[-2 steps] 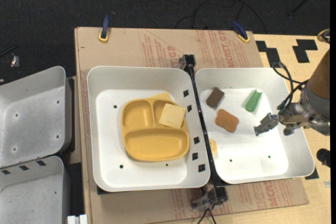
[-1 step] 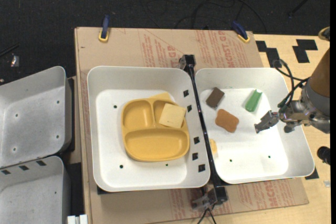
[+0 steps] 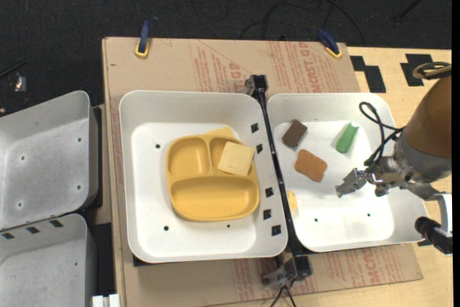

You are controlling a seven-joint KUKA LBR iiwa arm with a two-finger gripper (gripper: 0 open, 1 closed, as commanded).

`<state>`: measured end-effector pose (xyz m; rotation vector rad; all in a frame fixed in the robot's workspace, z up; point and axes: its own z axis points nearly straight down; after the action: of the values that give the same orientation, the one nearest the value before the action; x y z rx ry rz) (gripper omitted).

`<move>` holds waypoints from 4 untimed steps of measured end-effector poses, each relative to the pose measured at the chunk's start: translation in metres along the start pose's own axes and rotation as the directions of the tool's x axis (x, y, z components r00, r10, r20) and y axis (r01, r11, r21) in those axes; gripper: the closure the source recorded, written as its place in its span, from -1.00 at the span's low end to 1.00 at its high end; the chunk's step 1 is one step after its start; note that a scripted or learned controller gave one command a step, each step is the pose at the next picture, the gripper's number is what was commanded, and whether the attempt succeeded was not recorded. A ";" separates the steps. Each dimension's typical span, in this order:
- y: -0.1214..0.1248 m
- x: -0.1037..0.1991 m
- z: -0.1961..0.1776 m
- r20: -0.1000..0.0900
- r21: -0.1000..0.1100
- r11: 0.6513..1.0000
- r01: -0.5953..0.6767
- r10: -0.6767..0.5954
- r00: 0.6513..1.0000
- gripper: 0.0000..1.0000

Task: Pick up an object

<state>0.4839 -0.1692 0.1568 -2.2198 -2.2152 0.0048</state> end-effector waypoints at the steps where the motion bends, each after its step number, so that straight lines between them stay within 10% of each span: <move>1: 0.004 0.003 0.044 0.000 -0.002 1.000 0.001 -0.001 1.000 -1.00; 2: 0.004 0.004 0.066 0.000 -0.003 1.000 0.001 -0.001 1.000 -1.00; 3: 0.004 0.003 0.055 0.001 -0.006 1.000 -0.001 0.001 1.000 1.00; 4: 0.010 -0.005 -0.003 0.004 -0.012 1.000 0.004 -0.004 1.000 1.00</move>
<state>0.4934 -0.1743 0.1600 -2.2239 -2.2273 -0.0037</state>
